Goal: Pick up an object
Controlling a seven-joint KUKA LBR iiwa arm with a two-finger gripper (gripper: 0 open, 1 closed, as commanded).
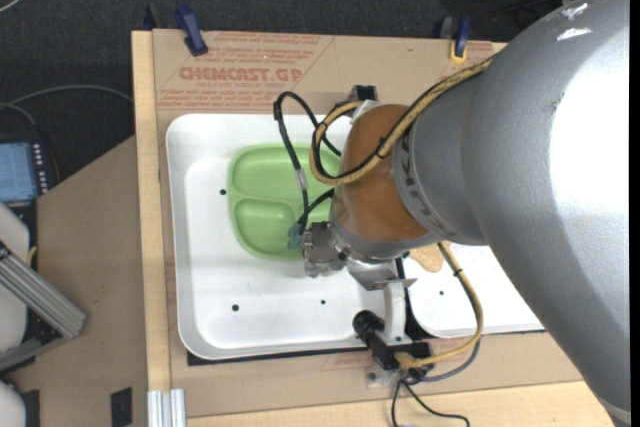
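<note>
A green tray-like object (265, 200) is observed lying flat in the left white bin (200, 255), towards that bin's far right part. Its long axis is judged to run from the far side of the bin towards the near side, slightly slanted. Two shallow compartments are made out in it: a larger one at the far end and a smaller one at the near end, divided by a ridge running crosswise. Its right edge is hidden beneath the arm.

The rest of the left bin's floor is seen as bare white, marked with a few small dark dots. A portion of the right white bin (490, 305) is visible below the arm, and a tan item (428, 259) is noted at its left edge; what it is cannot be determined.

The grey arm (540, 125), with its orange band (375, 180), is seen reaching over the junction of the two bins, cables looped around it. The gripper (318, 250) is located at the near right corner of the green object. The state of the jaws cannot be told.

Both bins are carried on a brown-surfaced desk (240, 65) bearing printed lettering.
</note>
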